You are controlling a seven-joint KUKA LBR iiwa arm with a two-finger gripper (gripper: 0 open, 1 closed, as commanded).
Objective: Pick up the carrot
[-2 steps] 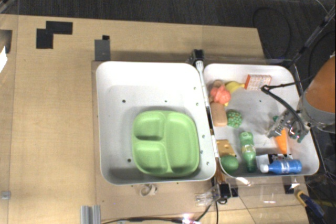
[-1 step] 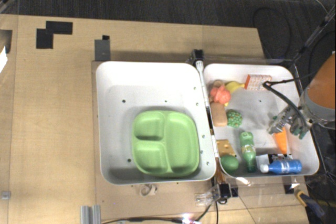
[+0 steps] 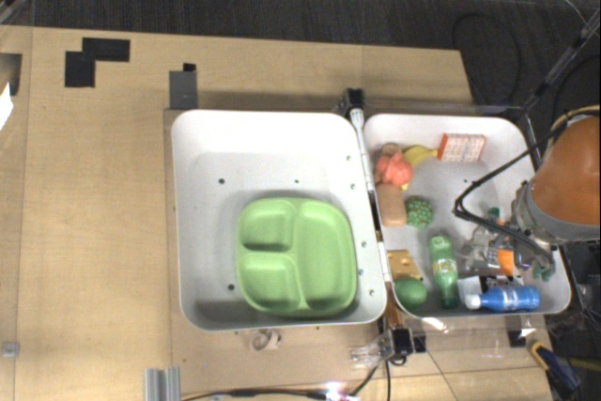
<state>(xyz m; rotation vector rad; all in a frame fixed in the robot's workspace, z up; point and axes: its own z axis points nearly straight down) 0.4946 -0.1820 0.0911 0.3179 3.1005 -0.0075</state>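
Note:
The carrot (image 3: pixel 507 262) shows as a small orange piece in the front right part of the right bin (image 3: pixel 488 129), mostly covered by the gripper's dark parts. My gripper (image 3: pixel 495 260) is low in that bin, right at the carrot, just above the blue bottle (image 3: pixel 508 299). The arm's orange band (image 3: pixel 573 176) hangs over the bin's right edge. I cannot make out whether the carrot is gripped.
The right bin also holds a pink-red item (image 3: pixel 394 169), a banana (image 3: pixel 421 153), a red-white box (image 3: pixel 462 146), a tan block (image 3: pixel 391 204), broccoli (image 3: pixel 419 212), a green bottle (image 3: pixel 443 268) and a green ball (image 3: pixel 410 293). A green divided plate (image 3: pixel 297 254) lies in the left bin (image 3: pixel 216 155).

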